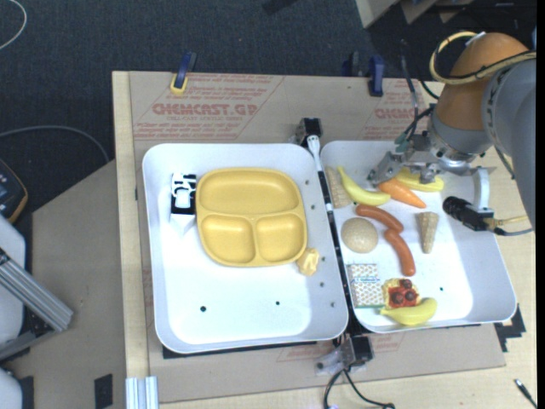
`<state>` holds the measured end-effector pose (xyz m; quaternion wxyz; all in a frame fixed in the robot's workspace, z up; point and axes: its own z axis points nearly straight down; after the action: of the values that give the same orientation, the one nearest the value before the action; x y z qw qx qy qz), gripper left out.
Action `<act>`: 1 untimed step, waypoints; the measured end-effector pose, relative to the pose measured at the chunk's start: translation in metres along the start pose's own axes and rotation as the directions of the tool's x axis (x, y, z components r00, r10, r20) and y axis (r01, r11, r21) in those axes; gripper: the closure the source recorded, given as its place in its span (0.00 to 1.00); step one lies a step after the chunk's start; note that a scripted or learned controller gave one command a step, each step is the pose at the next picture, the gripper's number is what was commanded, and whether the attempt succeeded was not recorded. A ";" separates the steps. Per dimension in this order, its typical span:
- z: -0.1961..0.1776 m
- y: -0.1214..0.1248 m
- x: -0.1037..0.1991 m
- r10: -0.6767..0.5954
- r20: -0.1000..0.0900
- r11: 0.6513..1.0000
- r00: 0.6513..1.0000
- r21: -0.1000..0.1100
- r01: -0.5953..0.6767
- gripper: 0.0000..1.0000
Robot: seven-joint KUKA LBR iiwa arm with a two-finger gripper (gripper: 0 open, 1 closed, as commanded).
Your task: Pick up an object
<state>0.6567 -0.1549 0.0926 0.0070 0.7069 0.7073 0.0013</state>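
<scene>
Two white bins sit on cardboard; at three o'clock, the gripper [407, 167] hangs low over the carrot [402, 194] and banana [359, 189] in the right bin [490, 271]. Its grasp cannot be told; nothing is lifted yet.

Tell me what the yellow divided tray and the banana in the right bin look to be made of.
Yellow divided tray: likely moulded plastic, matte to satin; one even colour, soft rounded compartment walls. Banana: probably a plastic toy; uniform bright yellow, smooth skin with a faint sheen, no blemishes. Neither can be confirmed by look alone.
</scene>
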 end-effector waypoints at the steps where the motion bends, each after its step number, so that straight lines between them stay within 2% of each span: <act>1: -0.010 -0.002 -0.001 0.002 -0.002 1.000 1.000 0.012 -0.002 1.00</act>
<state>0.6542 -0.1558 0.1027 0.0021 0.7075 0.7067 -0.0020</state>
